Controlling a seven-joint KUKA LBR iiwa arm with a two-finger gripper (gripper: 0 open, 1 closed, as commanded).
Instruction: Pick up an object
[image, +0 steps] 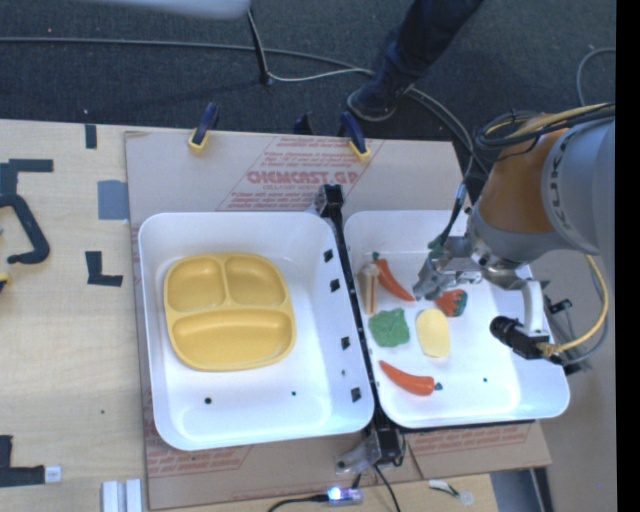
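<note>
Gripper: low in your right bin; you cannot tell how it is set.
Toys: a red pepper just beside the gripper, a yellow lump, a green piece and a chili below it.
Carrot: to the gripper's left.
Why so low: likely going for the red pepper.
Left bin: a yellow tray.

arm over right bin; yellow tray in left bin.
</note>
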